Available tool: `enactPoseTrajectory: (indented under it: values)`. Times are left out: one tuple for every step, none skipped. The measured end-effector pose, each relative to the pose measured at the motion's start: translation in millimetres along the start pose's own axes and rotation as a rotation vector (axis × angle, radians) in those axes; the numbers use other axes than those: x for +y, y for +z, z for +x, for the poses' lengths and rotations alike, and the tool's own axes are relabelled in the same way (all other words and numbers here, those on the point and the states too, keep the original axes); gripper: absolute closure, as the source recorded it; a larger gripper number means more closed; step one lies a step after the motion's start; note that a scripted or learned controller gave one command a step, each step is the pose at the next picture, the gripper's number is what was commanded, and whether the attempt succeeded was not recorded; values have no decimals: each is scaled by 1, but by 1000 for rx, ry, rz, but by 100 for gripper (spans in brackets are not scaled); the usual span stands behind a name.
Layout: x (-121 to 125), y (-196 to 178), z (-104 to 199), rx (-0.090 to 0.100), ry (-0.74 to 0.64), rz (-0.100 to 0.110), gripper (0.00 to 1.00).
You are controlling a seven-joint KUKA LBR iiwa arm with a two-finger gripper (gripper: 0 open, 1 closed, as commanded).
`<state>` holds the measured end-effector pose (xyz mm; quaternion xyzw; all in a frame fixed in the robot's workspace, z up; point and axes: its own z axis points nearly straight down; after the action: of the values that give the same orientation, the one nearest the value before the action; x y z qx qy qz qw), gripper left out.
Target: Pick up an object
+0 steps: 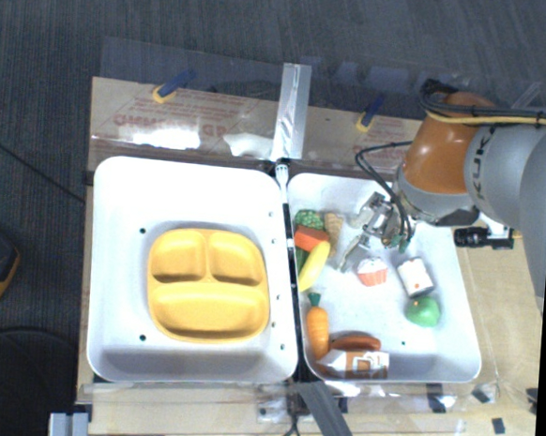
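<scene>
My gripper (364,236) hangs over the back of the right bin (459,363), fingers pointing down-left with a gap between them and nothing held. Just below it sits a small cupcake toy (372,272). To its left lie a yellow banana-like toy (313,263), a red and green vegetable toy (309,228) and a tan piece (333,227). A white and red block (414,276) and a green apple-like toy (424,312) sit to the right. A carrot (317,331), a sausage (354,341) and a white-orange box (360,364) lie at the front.
The left bin (113,341) holds a yellow divided tray (208,283). A metal divider (292,110) rises behind the seam between the bins. The arm's orange band (440,150) and grey body fill the upper right.
</scene>
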<state>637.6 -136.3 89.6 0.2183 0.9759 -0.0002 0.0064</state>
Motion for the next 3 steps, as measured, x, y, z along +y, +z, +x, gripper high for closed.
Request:
enactPoseTrajectory:
  values:
    - [13, -1, 25, 0, 187, 0, 0]
    - [14, -12, 23, -6, 185, 0, 100]
    - [14, -12, 23, -6, 185, 0, 0]
